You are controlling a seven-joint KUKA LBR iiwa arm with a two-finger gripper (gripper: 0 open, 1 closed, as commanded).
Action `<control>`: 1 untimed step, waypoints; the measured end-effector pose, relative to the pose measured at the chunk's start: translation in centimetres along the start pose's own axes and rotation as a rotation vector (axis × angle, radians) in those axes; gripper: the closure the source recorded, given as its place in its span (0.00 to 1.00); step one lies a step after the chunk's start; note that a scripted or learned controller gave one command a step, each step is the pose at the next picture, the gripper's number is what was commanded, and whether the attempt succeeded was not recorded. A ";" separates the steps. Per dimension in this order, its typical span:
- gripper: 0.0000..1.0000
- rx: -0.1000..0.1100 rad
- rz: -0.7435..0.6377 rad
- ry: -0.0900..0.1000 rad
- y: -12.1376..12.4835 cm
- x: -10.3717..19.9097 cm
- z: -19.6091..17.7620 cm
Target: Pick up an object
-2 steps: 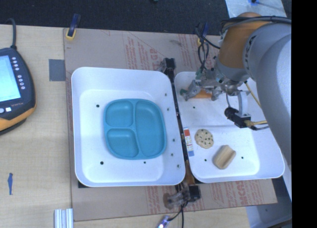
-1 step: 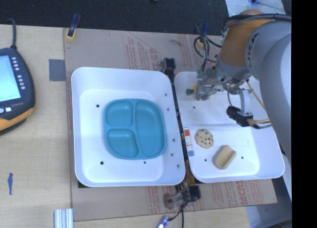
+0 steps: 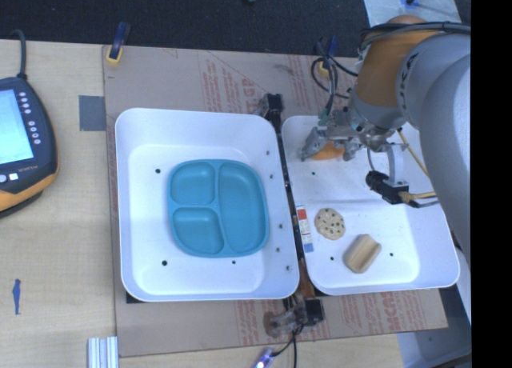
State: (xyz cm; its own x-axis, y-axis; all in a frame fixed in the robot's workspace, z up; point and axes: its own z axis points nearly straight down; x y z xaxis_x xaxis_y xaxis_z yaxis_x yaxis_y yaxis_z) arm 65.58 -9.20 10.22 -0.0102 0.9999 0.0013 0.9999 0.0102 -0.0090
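Two fingers of gripper (image 3: 330, 147) down at orange object (image 3: 326, 151) in right bin (image 3: 432, 270); grip state unclear.

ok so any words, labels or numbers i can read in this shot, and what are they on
Nothing here can be read for certain.
Red printing on the brown board under the bins: repeated lettering, too blurred to read.
Small label strip with red and blue marks, between the two bins: too small to read.
Handheld screen unit at the left: buttons and screen, no legible text.
Blue plate, cookie and tan block: no writing visible.
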 end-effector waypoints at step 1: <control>0.00 -0.004 0.008 0.000 0.0 -0.9 1.0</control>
State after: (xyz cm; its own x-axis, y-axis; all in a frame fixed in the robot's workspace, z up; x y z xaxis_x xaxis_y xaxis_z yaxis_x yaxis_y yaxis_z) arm 65.60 -10.13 9.19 -0.0020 1.0000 0.0012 1.0000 0.0020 -0.0048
